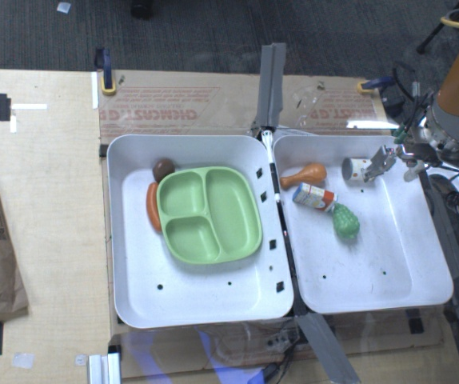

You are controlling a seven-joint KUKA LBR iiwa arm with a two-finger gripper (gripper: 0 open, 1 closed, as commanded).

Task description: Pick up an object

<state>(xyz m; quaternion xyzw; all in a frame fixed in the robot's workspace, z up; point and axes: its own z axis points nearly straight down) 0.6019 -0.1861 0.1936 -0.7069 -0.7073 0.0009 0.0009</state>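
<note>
I'm seeing the gripper (387, 160) hovering at the right bin's (389, 282) far right, jaws apparently clenching on a small grey cylinder (357, 170). An orange gourd (303, 174), small bottle (314, 198) and green lump (345, 222) are lying just left

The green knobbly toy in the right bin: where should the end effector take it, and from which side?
Judging from this view, grip the green knobbly toy across its rounded middle, coming straight down from above. It lies flat on the right bin floor with open floor below and to its right; the small bottle sits close at its upper left, so fingers closing across the other axis would probably avoid it.
</note>
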